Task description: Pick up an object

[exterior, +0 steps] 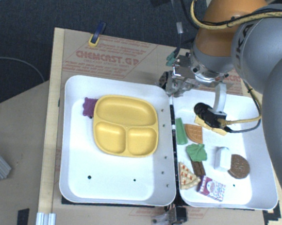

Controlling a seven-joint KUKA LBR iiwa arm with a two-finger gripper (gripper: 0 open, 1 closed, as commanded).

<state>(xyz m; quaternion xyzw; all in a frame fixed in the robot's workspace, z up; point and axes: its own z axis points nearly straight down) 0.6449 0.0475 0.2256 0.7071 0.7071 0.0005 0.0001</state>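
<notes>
cardboard-topped bench carried two white bins; gripper point(179, 83) hung over the right bin point(253, 200) far-left corner, food items lying nearer the camera; jaw state indeterminate.

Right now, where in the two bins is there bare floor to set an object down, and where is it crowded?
The left bin is bare in front of the yellow divided tray, down to its near rim. The right bin is crowded along its left side: green piece, waffle slice, packet, brown disc. Its bare floor lies right of the disc.
</notes>
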